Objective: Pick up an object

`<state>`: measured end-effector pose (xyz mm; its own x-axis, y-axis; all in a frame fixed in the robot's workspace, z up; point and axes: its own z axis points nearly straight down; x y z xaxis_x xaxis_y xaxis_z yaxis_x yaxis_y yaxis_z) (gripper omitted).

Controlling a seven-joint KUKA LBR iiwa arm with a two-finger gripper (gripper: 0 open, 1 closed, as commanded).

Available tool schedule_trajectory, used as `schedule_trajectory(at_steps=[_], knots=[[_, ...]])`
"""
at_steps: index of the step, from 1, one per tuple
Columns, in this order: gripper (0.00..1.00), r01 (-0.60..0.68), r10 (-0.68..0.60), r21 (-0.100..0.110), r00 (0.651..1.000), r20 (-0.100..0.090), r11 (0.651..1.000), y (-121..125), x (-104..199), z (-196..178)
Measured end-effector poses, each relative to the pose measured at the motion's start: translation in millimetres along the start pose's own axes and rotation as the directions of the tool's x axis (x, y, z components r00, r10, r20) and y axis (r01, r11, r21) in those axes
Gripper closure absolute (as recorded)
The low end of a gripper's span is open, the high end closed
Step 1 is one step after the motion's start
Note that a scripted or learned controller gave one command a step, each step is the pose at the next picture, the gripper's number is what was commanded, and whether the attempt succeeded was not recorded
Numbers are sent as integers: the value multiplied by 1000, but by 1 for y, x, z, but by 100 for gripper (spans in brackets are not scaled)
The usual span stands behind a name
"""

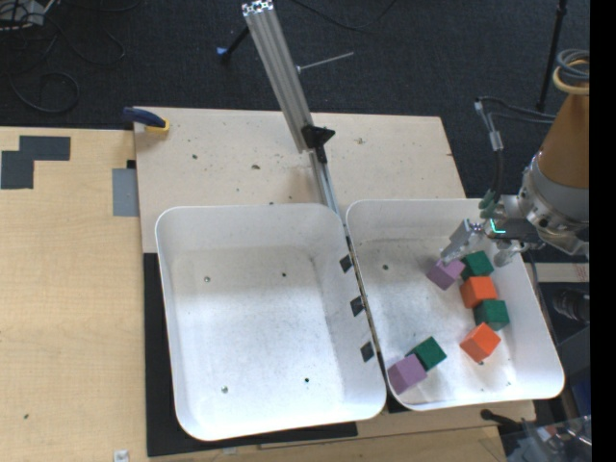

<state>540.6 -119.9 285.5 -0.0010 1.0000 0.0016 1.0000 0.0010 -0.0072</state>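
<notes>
Nearest the camera sits a purple cube at the right bin's six o'clock edge, while the gripper, finger state unreadable, hovers with another purple block just at its seven o'clock.

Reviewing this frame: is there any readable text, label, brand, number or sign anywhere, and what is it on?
None can be read.
The small coloured cubes, such as the orange cube, have plain faces.
The black tabs along the left white bin's right rim bear no legible marks.
The checkered tip of the slanted aluminium bar is a pattern, not text.
The green light by the two-finger gripper is a glow, not a character.
</notes>
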Motion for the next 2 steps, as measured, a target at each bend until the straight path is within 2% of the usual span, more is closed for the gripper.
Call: schedule_trajectory(at_steps=[1,2], knots=[[0,-4,4,-3,1000,1,1000,0,-1,-2],[0,-2,2,1,1000,0,1000,-9,3,48]])
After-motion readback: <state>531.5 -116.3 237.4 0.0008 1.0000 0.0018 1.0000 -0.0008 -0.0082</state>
